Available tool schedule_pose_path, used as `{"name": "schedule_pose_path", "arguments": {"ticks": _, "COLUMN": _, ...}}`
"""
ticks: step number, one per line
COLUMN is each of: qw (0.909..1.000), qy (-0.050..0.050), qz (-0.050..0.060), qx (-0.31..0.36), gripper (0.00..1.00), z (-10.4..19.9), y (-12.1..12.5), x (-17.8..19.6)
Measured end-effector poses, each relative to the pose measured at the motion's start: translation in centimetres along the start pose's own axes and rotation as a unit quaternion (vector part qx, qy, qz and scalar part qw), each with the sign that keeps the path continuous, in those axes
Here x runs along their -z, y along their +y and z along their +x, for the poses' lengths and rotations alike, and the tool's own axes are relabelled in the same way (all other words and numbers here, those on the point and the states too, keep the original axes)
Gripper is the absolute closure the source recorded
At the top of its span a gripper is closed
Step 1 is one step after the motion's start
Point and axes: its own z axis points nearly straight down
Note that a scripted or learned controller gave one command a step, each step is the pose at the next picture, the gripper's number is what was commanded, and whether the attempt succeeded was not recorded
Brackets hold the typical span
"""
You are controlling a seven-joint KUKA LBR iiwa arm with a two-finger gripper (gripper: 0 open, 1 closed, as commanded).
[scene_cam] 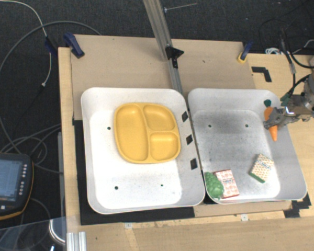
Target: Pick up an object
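Gripper (pixel 276 120) hung at right bin's (pixel 235 101) right rim over orange carrot (pixel 273 132); finger state unclear. Risk: carrot pinned against rim, grasp slipping.

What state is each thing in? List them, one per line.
Yellow plastic three-compartment tray: flat in the left white bin, nothing in it.
Orange carrot-shaped toy: on the right white bin's right rim, at the hand.
Green-and-cream patterned block: lying in the right bin.
Red-and-white small box: lying flat, touching the green leafy toy.
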Motion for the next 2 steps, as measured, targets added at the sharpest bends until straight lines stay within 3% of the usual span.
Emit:
{"name": "schedule_pose_path", "arguments": {"ticks": 1, "qw": 1.0, "qy": 0.0, "qz": 0.0, "qx": 0.001, "gripper": 1.0, "z": 0.8, "y": -0.3, "x": 5.9}}
{"name": "schedule_pose_path", "arguments": {"ticks": 2, "qw": 1.0, "qy": 0.003, "qz": 0.004, "qx": 0.003, "gripper": 1.0, "z": 5.4, "y": -0.2, "x": 6.2}}
